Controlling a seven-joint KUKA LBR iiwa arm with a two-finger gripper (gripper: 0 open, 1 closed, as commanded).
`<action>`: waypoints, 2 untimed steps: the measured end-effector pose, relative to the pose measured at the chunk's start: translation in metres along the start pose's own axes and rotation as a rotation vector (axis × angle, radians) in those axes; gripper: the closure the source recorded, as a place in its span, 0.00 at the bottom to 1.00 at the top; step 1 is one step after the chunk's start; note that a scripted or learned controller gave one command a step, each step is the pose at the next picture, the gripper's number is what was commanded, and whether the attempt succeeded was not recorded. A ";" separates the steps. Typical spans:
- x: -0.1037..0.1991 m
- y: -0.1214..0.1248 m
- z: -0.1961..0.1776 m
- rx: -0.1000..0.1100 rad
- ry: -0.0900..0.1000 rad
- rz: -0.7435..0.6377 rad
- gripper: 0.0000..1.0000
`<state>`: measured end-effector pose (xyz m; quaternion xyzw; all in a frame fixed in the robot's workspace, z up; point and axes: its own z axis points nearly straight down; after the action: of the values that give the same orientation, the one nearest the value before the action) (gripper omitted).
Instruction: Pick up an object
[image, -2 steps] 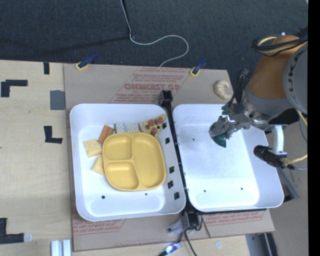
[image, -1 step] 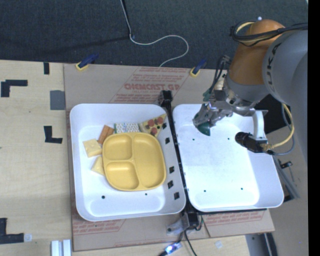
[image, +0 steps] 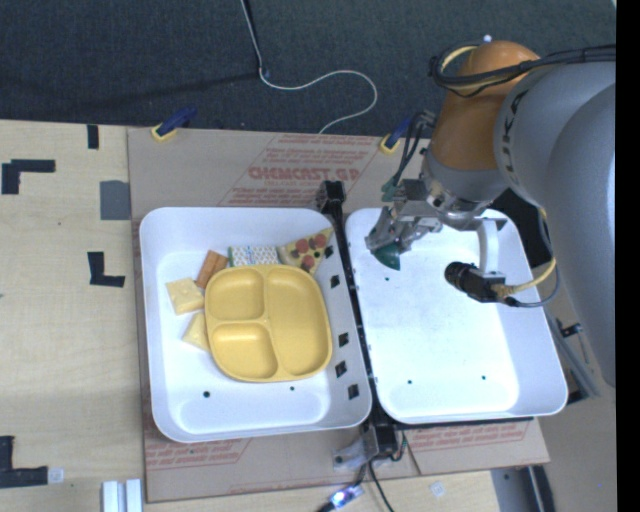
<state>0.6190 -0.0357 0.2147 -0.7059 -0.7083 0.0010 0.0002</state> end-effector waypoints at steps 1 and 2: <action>-0.004 0.014 -0.003 -0.001 0.001 0.001 1.00; -0.011 0.009 -0.008 0.000 0.000 0.003 1.00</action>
<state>0.6280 -0.0470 0.2228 -0.7069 -0.7073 0.0009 0.0001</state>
